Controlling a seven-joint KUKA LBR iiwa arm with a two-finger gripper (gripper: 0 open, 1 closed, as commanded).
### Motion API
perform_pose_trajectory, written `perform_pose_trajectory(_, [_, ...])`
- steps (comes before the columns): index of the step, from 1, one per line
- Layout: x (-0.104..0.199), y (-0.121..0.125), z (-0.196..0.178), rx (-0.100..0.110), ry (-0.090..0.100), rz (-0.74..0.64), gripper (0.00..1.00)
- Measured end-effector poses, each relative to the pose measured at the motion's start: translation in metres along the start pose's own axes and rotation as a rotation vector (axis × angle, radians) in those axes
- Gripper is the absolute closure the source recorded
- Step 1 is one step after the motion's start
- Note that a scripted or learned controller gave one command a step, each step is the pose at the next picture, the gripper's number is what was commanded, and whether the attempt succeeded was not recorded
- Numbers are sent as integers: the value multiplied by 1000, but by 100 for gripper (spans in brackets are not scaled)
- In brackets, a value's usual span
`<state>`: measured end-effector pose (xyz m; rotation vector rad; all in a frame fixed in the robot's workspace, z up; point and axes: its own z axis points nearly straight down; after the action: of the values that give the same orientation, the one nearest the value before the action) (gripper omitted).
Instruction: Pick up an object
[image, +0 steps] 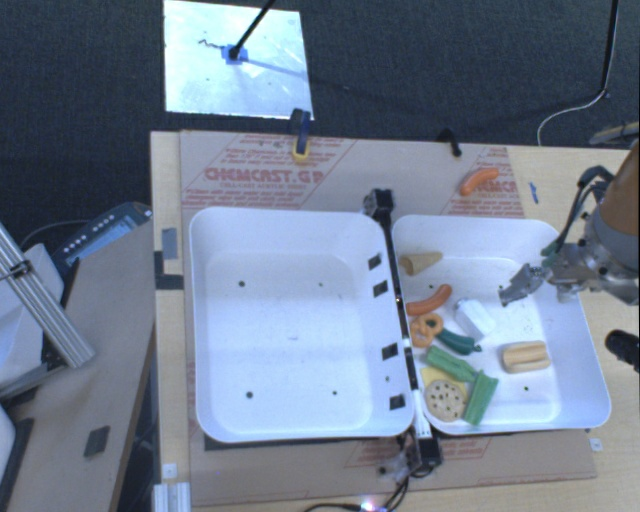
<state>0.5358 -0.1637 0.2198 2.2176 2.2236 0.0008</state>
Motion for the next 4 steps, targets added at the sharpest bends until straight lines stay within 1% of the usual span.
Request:
perform_pose_trajectory(1, [46, 7, 132, -1, 2, -3, 0])
perform_pose_trajectory(2, [76, -13, 133, -6, -4, 1, 0])
perform_pose_trajectory(3, [78, -11, 122, -9, 1, 1, 100])
perform_pose_trajectory(4, [69, 50, 135, -5, -1, -3, 100])
